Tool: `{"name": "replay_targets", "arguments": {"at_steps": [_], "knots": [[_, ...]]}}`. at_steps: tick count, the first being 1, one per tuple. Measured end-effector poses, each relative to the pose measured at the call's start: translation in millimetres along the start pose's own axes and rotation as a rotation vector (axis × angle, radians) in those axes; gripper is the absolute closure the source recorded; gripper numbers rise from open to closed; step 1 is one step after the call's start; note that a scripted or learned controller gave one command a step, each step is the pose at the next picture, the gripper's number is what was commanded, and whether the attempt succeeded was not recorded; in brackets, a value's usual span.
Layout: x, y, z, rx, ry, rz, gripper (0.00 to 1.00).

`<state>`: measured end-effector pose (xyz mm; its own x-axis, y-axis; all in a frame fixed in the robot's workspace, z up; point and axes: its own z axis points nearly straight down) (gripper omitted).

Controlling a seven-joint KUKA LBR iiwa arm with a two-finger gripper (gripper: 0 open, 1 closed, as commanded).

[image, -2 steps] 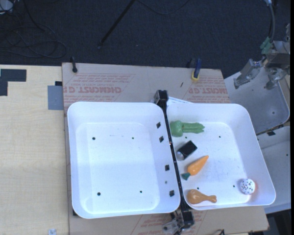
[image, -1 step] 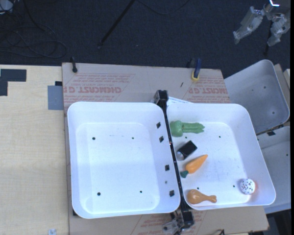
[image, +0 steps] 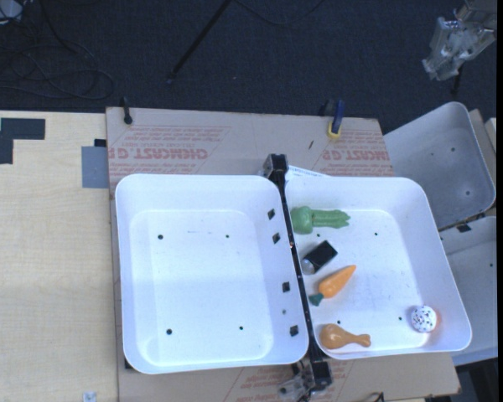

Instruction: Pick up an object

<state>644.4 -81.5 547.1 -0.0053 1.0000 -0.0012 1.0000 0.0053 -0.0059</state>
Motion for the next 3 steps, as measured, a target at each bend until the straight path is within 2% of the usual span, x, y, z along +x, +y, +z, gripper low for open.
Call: {"name": "replay_targets", "arguments": {"at_steps": [2,3], "knots": [[147,0,10,-0.002,0.003,-0.002,1.0],[242,0,10,-0.001,0.003,-0.005,1.0]]}}
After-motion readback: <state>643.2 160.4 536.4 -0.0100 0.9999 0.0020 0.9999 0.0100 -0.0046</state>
